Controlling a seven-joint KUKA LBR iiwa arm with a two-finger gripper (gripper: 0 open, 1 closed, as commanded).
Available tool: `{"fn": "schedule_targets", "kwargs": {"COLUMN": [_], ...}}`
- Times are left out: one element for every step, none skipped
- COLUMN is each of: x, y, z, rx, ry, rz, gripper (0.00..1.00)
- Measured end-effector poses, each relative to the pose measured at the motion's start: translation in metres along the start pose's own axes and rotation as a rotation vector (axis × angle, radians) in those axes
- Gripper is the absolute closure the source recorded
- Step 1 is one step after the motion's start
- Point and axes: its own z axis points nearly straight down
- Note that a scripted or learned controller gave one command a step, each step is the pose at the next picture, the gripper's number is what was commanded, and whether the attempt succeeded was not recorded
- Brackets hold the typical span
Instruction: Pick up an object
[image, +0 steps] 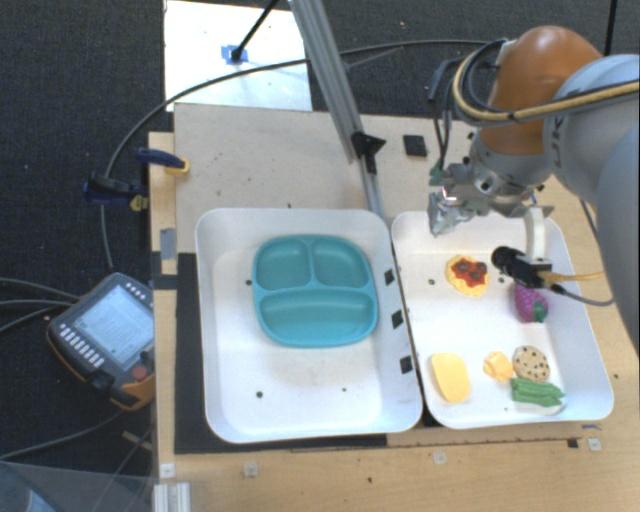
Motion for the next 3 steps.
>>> {"fn": "schedule_targets", "kwargs": {"x": [0.056, 0.117, 0.148], "y": [0.006, 0.003, -0.008], "z": [-0.005, -0.005, -0.009], "rx": [-0.002, -0.001, 0.0], "ry": [0.001, 0.002, 0.001], "rz": [0.0, -0.002, 0.001], "gripper": [1.0, 1.0, 1.0]}}
